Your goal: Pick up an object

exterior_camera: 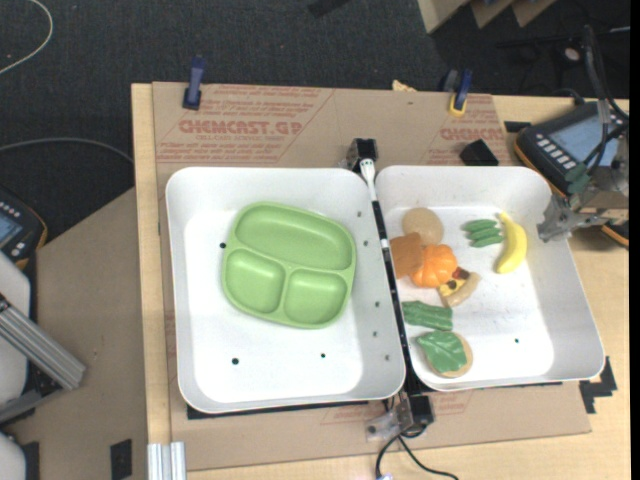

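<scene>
Toy food (pixel 437 265) in right bin (pixel 560 298); board (pixel 240 128) w/ red "CHEMCAST" print.

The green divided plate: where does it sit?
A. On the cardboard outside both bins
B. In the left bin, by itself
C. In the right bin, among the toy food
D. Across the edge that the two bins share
B. The green divided plate lies flat inside the left bin, while the toy food, such as the banana, lies in the right bin.
</scene>
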You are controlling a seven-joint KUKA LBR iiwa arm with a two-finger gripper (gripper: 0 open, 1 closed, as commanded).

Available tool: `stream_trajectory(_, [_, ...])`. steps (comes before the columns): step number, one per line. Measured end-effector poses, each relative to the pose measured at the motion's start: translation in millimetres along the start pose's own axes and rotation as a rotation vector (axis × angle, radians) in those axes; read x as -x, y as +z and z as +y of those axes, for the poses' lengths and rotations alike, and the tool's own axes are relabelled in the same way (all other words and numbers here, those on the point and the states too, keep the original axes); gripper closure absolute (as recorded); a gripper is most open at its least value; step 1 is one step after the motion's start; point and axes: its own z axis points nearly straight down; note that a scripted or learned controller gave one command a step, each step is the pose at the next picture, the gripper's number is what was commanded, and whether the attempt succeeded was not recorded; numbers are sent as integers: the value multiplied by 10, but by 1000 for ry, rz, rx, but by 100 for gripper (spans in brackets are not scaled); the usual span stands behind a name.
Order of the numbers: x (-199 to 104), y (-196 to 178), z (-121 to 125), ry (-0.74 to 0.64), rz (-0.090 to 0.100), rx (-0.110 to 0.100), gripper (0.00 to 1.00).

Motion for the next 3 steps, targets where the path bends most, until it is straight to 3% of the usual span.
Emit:
stream_trajectory(1, [-679, -1275, 204, -5, 0, 13, 100])
stream_trajectory(2, [-783, -636, -378, 5, 3, -14, 100])
stream_trajectory(3, [429, -1971, -40, 14, -11, 12, 100])
